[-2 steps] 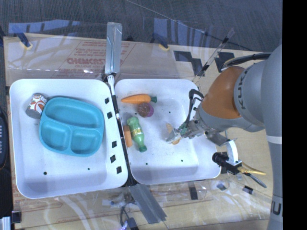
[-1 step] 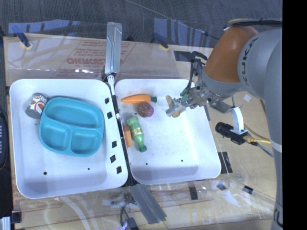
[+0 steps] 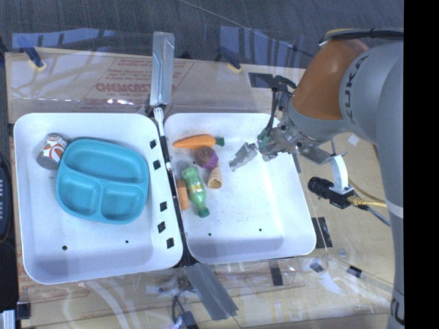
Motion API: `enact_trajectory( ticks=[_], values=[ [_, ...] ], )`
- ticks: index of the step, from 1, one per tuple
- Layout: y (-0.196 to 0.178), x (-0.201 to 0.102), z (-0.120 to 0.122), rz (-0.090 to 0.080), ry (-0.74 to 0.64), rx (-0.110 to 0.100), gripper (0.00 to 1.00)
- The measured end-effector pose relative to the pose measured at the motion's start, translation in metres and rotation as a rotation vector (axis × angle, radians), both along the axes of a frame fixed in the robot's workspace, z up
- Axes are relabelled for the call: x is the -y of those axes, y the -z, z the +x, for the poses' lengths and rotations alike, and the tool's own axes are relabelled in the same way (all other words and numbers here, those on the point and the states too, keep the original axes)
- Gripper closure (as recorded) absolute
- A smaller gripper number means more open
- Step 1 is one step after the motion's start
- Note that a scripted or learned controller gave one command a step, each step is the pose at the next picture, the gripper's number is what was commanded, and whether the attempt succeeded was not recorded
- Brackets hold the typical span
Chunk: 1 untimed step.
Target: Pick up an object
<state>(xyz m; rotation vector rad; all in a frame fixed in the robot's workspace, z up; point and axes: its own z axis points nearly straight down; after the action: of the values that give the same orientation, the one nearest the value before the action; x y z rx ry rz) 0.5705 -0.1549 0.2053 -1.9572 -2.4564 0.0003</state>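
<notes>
The end effector (image 3: 241, 157) hangs over the right bin (image 3: 274, 218), holding nothing; how wide it stands I cannot tell. It sits right of the cluster, probably lining up a pick. Two bins. The left bin (image 3: 34, 238) holds one blue tray (image 3: 103, 180) and one ball (image 3: 51, 149). The right holds one carrot (image 3: 195, 141), one green bottle (image 3: 195, 190), one purple item (image 3: 206, 157), one cone (image 3: 215, 178).

A pale wooden bench (image 3: 384, 252) spans the frame, partly covered by clear plastic sheeting (image 3: 89, 81) at upper left. Directly on it sit two shallow white bins side by side: the left bin (image 3: 41, 252) at lower left, the right bin (image 3: 274, 232) at centre.
</notes>
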Motion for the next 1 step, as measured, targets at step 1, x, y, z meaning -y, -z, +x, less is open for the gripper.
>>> enact_trajectory(
  ticks=[1],
  values=[
    [0.0987, -0.0297, 0.0018, -0.004, -0.110, 0.008, 0.00]
  ],
)
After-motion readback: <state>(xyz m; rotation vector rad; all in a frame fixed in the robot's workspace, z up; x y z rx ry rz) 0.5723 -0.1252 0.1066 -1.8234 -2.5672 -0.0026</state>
